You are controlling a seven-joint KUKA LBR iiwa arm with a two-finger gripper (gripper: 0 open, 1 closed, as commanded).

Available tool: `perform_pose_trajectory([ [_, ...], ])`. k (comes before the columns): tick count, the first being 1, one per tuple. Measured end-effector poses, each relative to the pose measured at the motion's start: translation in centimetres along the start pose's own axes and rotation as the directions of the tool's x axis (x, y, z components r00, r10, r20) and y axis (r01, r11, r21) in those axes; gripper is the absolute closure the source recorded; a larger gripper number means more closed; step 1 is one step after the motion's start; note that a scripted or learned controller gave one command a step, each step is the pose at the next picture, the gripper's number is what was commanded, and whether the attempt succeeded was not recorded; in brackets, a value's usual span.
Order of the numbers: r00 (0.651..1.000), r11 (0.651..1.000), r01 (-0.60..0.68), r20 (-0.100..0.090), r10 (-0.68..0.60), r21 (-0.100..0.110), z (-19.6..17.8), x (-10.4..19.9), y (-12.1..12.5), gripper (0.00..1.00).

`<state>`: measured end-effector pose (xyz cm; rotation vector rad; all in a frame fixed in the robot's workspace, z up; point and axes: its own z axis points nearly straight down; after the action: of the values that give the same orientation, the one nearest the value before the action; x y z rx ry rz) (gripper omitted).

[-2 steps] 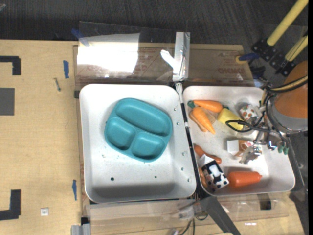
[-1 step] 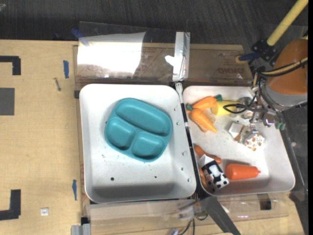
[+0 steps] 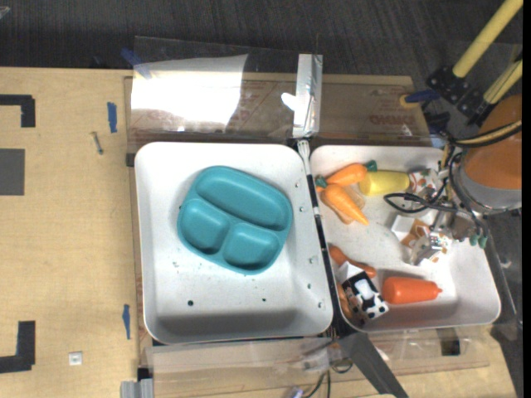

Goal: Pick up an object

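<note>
The right bin (image 3: pixel 477 305) holds several toy items. Two orange carrots (image 3: pixel 345 191) lie at its far left, touching a yellow piece (image 3: pixel 387 182). A longer red-orange carrot (image 3: pixel 410 289) lies near the front, next to a black-and-white toy (image 3: pixel 365 295) and a small orange piece (image 3: pixel 337 254). My gripper (image 3: pixel 421 244) is over the middle right of this bin, between the yellow piece and the red-orange carrot, with bare white floor under it. Nothing shows in its grasp. Cables hang around the wrist.
The left bin (image 3: pixel 158 288) holds a teal divided plate (image 3: pixel 235 218). The arm's orange band (image 3: pixel 498 168) hangs over the right bin's far right corner. A clear plastic sheet (image 3: pixel 216 94) and a yellow rod (image 3: pixel 491 27) stand behind the bins.
</note>
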<state>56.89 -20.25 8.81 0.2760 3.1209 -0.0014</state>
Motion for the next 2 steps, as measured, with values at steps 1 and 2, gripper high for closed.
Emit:
perform_pose_trajectory([
  [1,0.997,0.997,-0.075,0.000,0.075,0.001,-0.1,5.7,-2.8,0.00],
  [2,0.997,0.997,-0.073,0.010,0.073,-0.001,-1.2,5.4,-2.6,1.00],
])
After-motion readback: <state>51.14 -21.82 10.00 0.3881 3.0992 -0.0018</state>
